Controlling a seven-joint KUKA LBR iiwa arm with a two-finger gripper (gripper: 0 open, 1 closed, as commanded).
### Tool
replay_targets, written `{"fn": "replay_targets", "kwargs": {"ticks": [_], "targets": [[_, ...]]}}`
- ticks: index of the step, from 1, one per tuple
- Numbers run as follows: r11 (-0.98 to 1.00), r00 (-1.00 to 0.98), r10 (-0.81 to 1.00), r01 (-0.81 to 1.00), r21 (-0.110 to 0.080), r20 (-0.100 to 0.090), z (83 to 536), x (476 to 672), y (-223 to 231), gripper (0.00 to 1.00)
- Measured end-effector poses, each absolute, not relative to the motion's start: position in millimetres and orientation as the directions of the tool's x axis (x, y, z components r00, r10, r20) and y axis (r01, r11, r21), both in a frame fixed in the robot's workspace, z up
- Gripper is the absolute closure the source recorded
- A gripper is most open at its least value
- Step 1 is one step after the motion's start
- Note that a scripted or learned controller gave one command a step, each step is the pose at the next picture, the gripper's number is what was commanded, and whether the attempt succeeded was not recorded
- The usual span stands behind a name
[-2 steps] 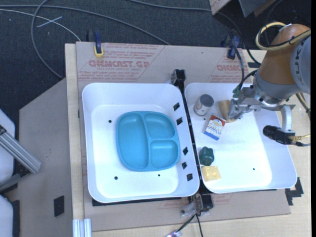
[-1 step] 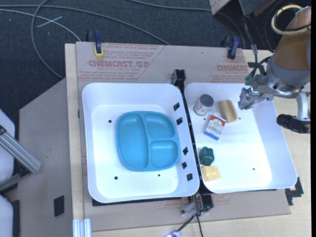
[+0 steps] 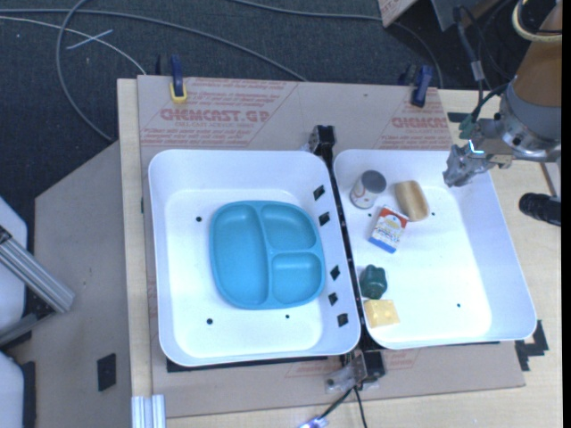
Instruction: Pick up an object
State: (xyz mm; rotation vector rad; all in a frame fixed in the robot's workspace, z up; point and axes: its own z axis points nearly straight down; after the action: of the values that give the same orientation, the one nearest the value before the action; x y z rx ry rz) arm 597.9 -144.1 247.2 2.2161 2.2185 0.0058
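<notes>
The worktop (image 3: 268, 105) carries two shallow white bins clamped side by side, so that things can be lifted from one without sliding off the surface. The left bin (image 3: 178, 239) holds a blue sectioned plate (image 3: 266, 253) lying flat near its middle, well apart from everything else. The right bin (image 3: 482, 266) holds the loose candidates for picking, gathered toward its left half: a small grey can (image 3: 368, 187) near the divider, a tan bread-like piece (image 3: 411, 199) just beside it, a small red, white and blue carton (image 3: 388, 229) below those two, then a dark green object (image 3: 372, 281) and a yellow block (image 3: 381, 313) close against the divider wall. The pincer (image 3: 461, 169) hangs over the upper right part of the right bin, apart from all the objects and nearest the tan piece; nothing is seen between its fingers, and whether they stand apart or together cannot be told at this size. Judging from that position, the pick is not yet made, and the objects crowded by the divider would likely be harder to grasp cleanly than the tan piece.
</notes>
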Motion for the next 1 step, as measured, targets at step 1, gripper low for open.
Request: {"fn": "replay_targets", "kwargs": {"ticks": [1], "targets": [[0.001, -0.001, 1.0, 1.0, 0.005, -0.001, 281.3, 599.0, -144.2, 1.0]]}}
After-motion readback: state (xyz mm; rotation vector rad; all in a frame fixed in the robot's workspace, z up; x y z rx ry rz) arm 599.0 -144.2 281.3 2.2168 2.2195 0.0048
